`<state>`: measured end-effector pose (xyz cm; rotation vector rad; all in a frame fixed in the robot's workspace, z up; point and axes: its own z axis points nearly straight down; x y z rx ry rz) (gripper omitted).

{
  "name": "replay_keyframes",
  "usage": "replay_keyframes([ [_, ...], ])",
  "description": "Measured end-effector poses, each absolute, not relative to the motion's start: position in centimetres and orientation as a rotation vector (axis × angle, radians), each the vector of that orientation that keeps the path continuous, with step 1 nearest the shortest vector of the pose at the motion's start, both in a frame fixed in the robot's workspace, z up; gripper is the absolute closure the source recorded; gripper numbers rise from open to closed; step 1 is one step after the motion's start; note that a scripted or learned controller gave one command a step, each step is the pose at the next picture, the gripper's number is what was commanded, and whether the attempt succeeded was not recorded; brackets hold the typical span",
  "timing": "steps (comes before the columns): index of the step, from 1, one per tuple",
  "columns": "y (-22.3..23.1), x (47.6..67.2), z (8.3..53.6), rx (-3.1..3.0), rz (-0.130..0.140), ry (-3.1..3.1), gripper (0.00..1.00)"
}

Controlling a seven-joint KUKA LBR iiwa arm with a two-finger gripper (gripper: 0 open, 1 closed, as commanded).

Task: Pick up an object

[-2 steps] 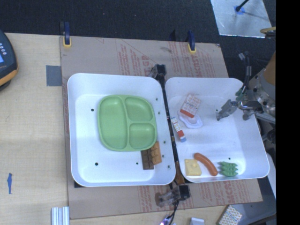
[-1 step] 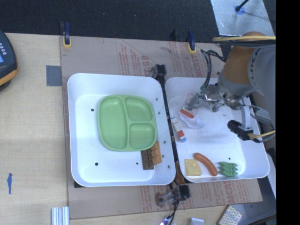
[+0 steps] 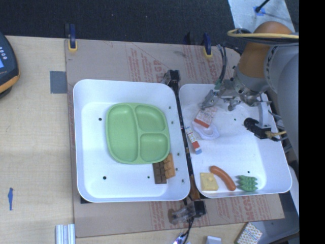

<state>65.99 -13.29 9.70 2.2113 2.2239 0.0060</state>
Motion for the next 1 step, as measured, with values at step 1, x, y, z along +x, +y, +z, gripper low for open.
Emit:
replay_keyframes([
  [1,-9.44,59.93,9.72,2.213,0.005,2.219,0.0],
])
